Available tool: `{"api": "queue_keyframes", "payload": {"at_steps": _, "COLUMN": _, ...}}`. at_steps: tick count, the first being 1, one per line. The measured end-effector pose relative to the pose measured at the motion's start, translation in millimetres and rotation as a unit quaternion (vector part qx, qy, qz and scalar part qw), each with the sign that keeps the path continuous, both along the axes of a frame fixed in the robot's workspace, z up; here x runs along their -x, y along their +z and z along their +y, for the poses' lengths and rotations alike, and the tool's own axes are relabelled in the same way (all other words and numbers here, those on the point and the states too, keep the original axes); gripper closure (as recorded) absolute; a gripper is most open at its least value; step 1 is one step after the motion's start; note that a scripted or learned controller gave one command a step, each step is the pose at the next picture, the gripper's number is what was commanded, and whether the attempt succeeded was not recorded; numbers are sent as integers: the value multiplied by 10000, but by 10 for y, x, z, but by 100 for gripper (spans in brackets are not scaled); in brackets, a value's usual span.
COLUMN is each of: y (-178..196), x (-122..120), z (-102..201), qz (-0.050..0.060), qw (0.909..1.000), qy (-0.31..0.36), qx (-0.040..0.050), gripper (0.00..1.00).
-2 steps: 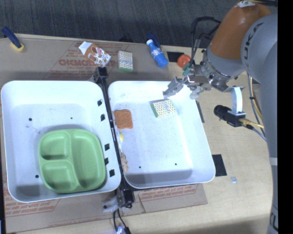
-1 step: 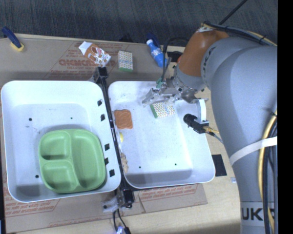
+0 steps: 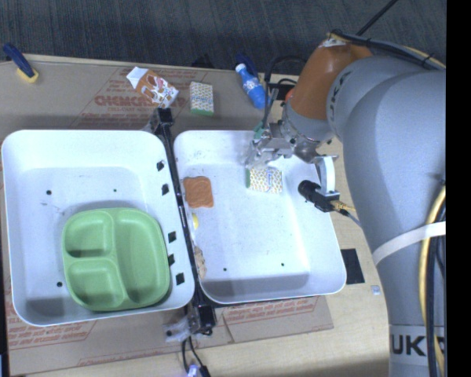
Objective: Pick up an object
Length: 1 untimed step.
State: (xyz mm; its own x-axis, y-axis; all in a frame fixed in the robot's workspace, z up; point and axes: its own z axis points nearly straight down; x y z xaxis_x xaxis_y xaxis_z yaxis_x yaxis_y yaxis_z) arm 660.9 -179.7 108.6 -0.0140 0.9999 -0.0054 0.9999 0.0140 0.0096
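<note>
While the gripper (image 3: pixel 264 154) hangs low at the upper edge of the right bin (image 3: pixel 322 269), a small patterned packet (image 3: pixel 265 180) sits directly beneath it, touching or nearly so. Whether the jaws are open or closed cannot be told. The pick appears under way but not complete: the packet looks to be at floor level, not lifted. An orange-brown block (image 3: pixel 198 192) lies unattended near the bin's left wall. A green divided tray (image 3: pixel 115 258) occupies the left bin (image 3: pixel 23 151).
</note>
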Motion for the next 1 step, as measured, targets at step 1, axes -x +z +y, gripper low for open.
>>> {"api": "queue_keyframes", "payload": {"at_steps": 1, "y": 1196, "x": 468, "z": -139, "qz": 45, "qw": 10000, "qy": -46, "qx": -20, "gripper": 100}}
